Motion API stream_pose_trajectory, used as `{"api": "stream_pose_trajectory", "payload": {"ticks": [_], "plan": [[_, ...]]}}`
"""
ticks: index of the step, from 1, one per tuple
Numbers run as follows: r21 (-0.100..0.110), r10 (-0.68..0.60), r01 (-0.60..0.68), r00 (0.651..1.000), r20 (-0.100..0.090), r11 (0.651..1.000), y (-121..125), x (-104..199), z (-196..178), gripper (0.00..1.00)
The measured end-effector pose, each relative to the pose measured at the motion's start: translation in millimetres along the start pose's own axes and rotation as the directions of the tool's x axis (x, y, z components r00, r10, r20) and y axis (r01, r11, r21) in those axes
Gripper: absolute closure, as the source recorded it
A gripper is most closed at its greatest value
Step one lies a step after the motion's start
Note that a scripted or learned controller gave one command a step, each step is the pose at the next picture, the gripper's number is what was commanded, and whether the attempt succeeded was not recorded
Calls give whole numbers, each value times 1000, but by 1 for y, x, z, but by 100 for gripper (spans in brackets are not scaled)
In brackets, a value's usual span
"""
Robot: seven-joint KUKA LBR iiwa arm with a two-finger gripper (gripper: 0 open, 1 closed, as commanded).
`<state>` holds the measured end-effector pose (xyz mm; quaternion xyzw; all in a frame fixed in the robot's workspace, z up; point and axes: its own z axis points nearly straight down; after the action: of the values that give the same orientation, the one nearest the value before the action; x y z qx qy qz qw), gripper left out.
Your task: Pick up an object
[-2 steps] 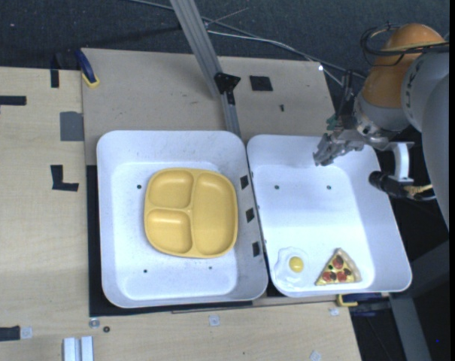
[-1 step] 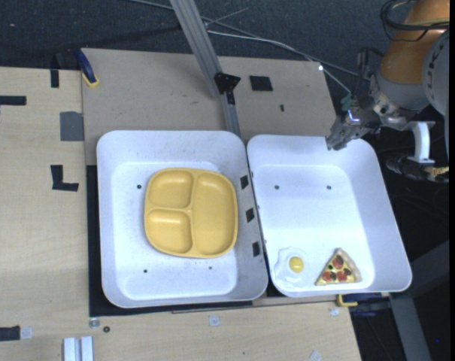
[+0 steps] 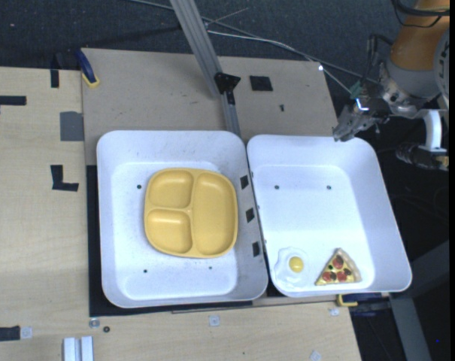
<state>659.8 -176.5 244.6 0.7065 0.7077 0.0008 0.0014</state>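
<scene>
Camera view shows the gripper (image 3: 347, 128), grip state impossible to tell, above the right bin's (image 3: 377, 201) far rim; it should travel to the pizza slice (image 3: 338, 268), descend centred, then close

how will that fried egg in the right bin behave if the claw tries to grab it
The egg looks flat and low, so fingers would likely struggle to get under it. It seems small and toy-like, so probably light and apt to slide on the smooth bin. It lies near the wall and pizza slice, leaving little room.

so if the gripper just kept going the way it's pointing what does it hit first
Probably the far right rim of the right bin: the gripper points down-left just above it. Depth is unclear, so it might clear the rim and meet the bin floor.
</scene>
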Motion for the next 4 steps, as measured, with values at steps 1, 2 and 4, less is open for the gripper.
{"api": "stream_pose_trajectory", "payload": {"ticks": [1,2,4], "plan": [[4,-4,4,1000,-2,1000,-11,60,-5,100],[5,-4,4,1000,-2,1000,-19,111,-10,100],[6,-5,5,1000,-2,1000,-49,214,-12,100]]}}
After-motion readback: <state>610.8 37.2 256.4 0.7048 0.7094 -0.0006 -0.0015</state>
